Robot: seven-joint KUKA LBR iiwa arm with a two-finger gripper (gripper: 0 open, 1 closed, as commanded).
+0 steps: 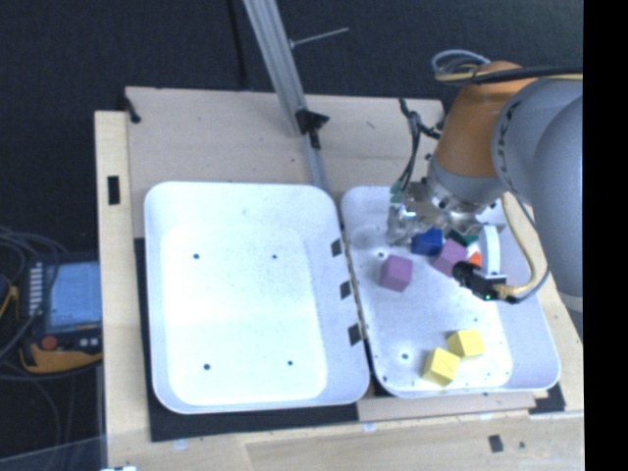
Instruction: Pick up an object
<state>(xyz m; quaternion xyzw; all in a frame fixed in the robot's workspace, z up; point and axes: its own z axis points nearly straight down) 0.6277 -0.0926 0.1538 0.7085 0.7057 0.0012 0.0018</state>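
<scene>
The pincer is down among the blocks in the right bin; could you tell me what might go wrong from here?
1. The pincer sits in a tight cluster: a blue block touches a purple block, so it may nudge both and lift neither.
2. Another purple block lies close by and could get pushed aside.
3. The cluster sits near the right bin far wall, leaving little room.

Purple cube (395, 272), two yellow cubes (466, 342) (442, 365), a blue block (428, 242) are lying in the right bin (530, 361).
</scene>
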